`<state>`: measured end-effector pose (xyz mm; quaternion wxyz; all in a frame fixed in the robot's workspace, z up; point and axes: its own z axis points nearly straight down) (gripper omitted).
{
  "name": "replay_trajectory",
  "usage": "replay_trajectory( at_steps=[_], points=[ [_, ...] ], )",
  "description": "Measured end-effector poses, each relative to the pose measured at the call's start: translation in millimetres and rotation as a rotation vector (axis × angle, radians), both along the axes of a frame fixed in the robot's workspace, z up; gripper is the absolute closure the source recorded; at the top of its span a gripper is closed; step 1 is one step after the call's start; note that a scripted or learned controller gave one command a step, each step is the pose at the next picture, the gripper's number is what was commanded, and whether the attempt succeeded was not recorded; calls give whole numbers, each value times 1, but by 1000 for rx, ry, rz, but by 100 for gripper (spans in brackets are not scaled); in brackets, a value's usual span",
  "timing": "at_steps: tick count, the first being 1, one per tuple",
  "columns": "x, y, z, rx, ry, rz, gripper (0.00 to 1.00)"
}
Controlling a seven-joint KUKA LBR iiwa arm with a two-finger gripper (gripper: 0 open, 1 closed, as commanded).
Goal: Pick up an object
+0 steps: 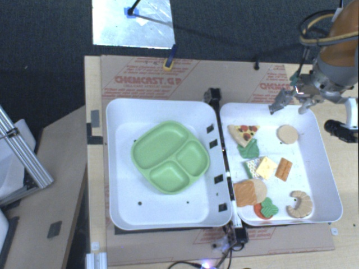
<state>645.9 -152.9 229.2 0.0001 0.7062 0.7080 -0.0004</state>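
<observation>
The gripper (291, 105) hangs over the right bin's (325, 150) far edge, jaws wide with nothing between them. A cookie (288, 134) lies just below it, a pizza slice (244, 133) to its left. The left bin (120, 144) holds a green tray (170, 157).

the arm (336, 43) is seen at two o'clock, entering from the right. the gripper (291, 104) is pointed toward eight o'clock, its two fingers (277, 106) spread apart, with nothing held between them.
</observation>
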Motion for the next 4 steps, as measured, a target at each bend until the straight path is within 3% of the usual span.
replay_trajectory(
  at_steps=[2,3,4],
  points=[
    [-3,13,-117,1,2,2,0],
    [0,13,-141,1,-6,1,0],
    [2,13,-127,0,-15,4,100]
  ],
)
